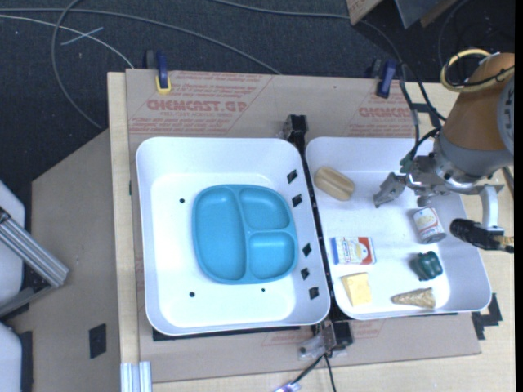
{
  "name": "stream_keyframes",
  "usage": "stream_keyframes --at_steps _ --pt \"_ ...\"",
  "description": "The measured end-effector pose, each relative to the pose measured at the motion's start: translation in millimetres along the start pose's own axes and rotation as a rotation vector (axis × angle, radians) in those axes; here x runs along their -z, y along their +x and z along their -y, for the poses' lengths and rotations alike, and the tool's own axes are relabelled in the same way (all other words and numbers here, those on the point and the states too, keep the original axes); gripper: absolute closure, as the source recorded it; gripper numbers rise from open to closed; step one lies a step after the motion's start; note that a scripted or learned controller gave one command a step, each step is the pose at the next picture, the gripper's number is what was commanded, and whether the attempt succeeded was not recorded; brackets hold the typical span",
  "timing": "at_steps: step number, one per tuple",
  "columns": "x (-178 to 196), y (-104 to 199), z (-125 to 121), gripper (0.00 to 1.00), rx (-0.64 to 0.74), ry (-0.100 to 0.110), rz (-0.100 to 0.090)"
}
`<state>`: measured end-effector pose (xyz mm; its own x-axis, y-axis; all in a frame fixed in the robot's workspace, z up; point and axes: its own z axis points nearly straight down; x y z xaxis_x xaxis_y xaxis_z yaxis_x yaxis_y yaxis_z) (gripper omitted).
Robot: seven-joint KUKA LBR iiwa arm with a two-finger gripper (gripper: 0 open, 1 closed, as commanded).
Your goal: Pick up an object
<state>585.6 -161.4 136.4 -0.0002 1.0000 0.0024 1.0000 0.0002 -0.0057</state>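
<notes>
Bread roll (334, 184) is the nearest candidate, lying at nine o'clock of the gripper (400, 188) in the right bin (482, 280). The gripper hangs above the bin floor, fingers spread, nothing between them. The roll looks light and soft, likely squashy; grip it across its short width. At five o'clock lies a small can (426, 224): stiff, round, probably slippery. Farther out sits a green object (426, 265).
</notes>
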Motion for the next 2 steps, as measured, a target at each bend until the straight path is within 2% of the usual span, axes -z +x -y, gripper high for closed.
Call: stream_keyframes --at_steps 1,2 --pt "-52.4 0.9 0.1 0.00 0.000 -0.001 -0.001" --pt "-38.2 0.6 -1.3 1.00 0.000 -0.006 0.001"
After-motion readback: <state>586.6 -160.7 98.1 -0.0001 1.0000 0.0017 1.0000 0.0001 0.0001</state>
